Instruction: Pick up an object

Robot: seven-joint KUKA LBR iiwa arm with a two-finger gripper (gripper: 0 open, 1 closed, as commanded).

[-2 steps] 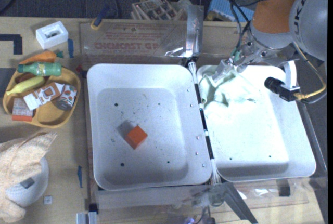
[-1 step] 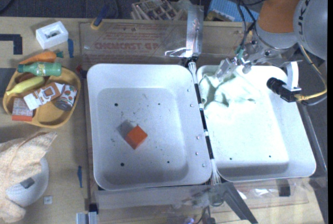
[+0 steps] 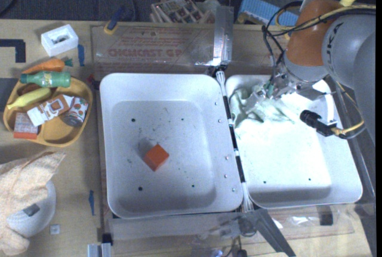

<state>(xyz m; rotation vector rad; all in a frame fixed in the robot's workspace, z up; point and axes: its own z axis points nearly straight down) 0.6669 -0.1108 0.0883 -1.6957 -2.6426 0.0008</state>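
Camera view: small orange cube (image 3: 156, 157) lies alone near the middle of the left shallow white bin (image 3: 113, 95). Two-finger gripper (image 3: 267, 93) reaches into the right white bin (image 3: 352, 190), well apart from the cube.

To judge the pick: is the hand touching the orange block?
Apart. The camera view shows the hand in the right bin, the orange block across in the left bin.

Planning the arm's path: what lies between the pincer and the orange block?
In the camera view, between the pincer and the orange block lie the two bins' adjoining rims and bare white floor of the left bin.
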